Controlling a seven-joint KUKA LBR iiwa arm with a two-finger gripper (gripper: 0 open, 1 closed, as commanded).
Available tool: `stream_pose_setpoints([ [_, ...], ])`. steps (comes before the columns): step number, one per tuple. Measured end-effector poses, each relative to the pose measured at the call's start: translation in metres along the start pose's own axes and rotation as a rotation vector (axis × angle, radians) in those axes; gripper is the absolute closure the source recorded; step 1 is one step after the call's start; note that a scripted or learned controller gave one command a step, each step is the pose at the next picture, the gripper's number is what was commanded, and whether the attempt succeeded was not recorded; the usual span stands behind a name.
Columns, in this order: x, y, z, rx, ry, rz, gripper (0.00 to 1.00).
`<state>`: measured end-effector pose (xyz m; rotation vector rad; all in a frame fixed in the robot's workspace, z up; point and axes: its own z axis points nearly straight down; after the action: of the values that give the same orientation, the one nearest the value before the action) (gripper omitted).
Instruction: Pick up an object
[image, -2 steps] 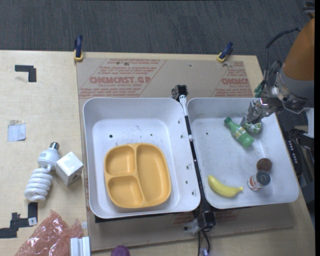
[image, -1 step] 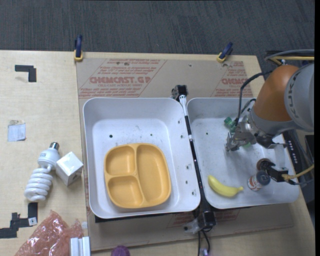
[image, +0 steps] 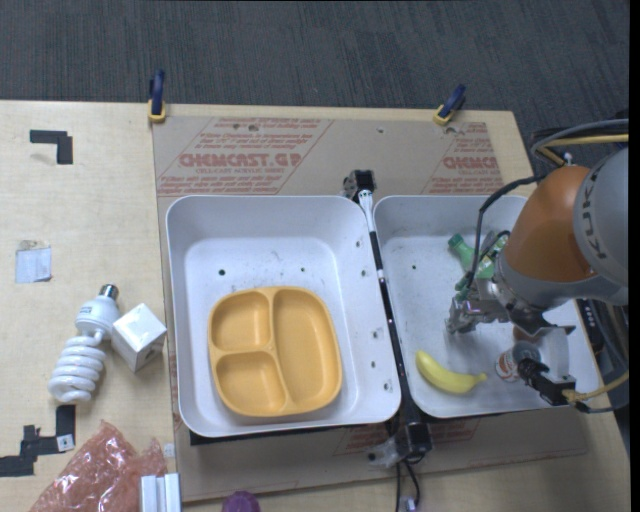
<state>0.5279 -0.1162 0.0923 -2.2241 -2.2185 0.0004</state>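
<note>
A yellow three-compartment plastic plate (image: 275, 352) lies in the left shallow white bin (image: 190, 260). In the right white bin (image: 420, 225), a yellow banana (image: 447, 374) lies near the front wall. Just above and right of the banana, the metal jaws of the gripper (image: 464, 318) hang low; whether they are apart or together cannot be told.

Spiral light bulb (image: 80, 352) beside a small white cube (image: 138, 336), red mesh bag (image: 98, 470), two blue clamps (image: 157, 96)
</note>
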Motion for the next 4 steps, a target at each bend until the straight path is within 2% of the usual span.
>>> stream_pose_setpoints([
  [1, -0.066, 0.101, -0.001, -0.002, -0.002, -0.004, 0.0],
  [2, -0.014, 0.029, 0.0, 0.0, 0.0, -0.001, 0.0],
  [3, 0.017, -0.003, 0.0, 0.0, 0.0, -0.001, 0.0],
  [4, 0.006, -0.05, 0.0, 0.0, 0.0, -0.001, 0.0],
])
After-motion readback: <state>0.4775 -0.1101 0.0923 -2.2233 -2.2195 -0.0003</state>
